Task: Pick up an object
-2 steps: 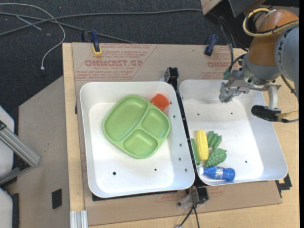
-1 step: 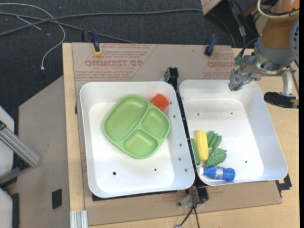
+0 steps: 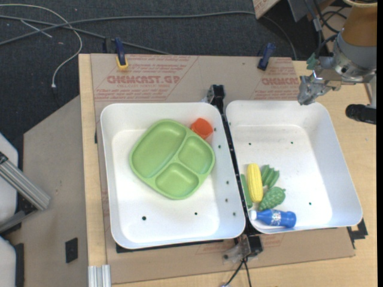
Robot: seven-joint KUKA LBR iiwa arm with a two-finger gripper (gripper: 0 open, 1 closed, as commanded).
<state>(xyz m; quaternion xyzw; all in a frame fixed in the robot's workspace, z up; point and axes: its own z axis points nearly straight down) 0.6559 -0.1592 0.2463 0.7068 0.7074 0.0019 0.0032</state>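
Note:
My gripper [image 3: 307,94] hangs above the far edge of the right bin [image 3: 311,160], near its back right corner, with nothing seen between its fingers. In that bin's near left corner lie a yellow corn cob [image 3: 255,182], a green leafy toy [image 3: 273,190] and a blue bottle-like toy [image 3: 277,219]. The left bin [image 3: 119,160] holds a green divided plate [image 3: 172,158], and a small orange object [image 3: 202,127] sits at the plate's far right edge.
Both bins rest on a cardboard sheet [image 3: 149,76] held by blue clamps [image 3: 121,55] at the back. A black clip [image 3: 216,94] sits between the bins at their far end. Cables lie on the dark floor at the far left.

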